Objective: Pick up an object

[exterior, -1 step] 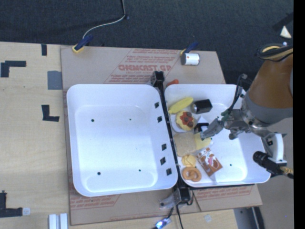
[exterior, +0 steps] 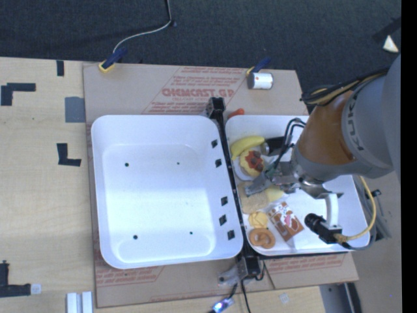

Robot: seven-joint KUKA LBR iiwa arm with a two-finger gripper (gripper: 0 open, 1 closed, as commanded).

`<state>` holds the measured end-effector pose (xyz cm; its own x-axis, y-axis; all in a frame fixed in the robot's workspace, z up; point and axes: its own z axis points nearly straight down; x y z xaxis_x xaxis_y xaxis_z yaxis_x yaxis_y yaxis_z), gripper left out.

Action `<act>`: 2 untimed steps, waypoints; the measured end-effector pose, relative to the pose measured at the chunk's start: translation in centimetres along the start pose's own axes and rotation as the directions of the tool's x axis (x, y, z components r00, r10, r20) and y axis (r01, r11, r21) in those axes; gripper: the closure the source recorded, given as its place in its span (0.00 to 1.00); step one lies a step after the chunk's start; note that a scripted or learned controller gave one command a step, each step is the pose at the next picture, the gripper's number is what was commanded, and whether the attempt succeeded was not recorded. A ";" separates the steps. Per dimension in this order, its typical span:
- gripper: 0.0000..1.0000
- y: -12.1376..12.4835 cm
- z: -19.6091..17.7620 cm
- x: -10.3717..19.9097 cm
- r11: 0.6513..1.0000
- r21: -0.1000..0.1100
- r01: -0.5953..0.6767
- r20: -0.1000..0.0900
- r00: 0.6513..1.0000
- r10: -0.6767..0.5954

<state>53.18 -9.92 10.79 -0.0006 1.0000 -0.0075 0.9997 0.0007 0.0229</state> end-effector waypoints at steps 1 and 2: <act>0.00 5.6 1.0 0.0 1.000 0.000 -0.001 0.003 1.000 0.001; 1.00 4.9 0.6 -0.3 1.000 -0.026 -0.004 0.011 1.000 0.004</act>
<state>58.12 -10.17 10.27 0.0039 0.9998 -0.0185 0.9988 -0.0030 0.0485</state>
